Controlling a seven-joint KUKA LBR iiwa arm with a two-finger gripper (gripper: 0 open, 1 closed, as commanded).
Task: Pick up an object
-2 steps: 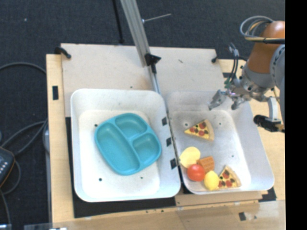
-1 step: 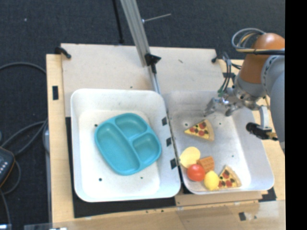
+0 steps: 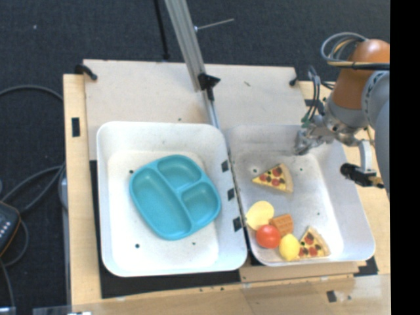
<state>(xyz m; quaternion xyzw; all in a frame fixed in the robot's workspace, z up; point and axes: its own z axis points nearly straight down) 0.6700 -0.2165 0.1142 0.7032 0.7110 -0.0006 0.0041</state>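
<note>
Dark carpet surrounds a pale counter (image 3: 157,90) that carries two shallow white bins side by side. At the left bin's (image 3: 118,241) centre lies a teal divided plate (image 3: 174,195). Inside the right bin (image 3: 348,222) sits the toy food: one pizza slice (image 3: 274,178) near the middle, and at about 6 o'clock a cluster of a pale yellow piece (image 3: 260,213), a red tomato (image 3: 267,236), an orange cracker-like piece (image 3: 283,224), a yellow lemon (image 3: 289,247) and a second pizza slice (image 3: 314,243).

Reaching in from 3 o'clock, the grey arm brings its hand (image 3: 304,143) low over the right bin's 12 o'clock edge, well apart from the cluster and near the first pizza slice without touching it. Whether the hand is spread or pinched I cannot tell; nothing visible is between its tips.

My judgement is that this is the approach step, with no grasp made yet. The nearest candidate is the first pizza slice, toward 7 o'clock from the hand. Next, the hand needs to shift over that slice, straddle its thin edges, descend to the bin floor and close. A flat slice could easily slip out.
</note>
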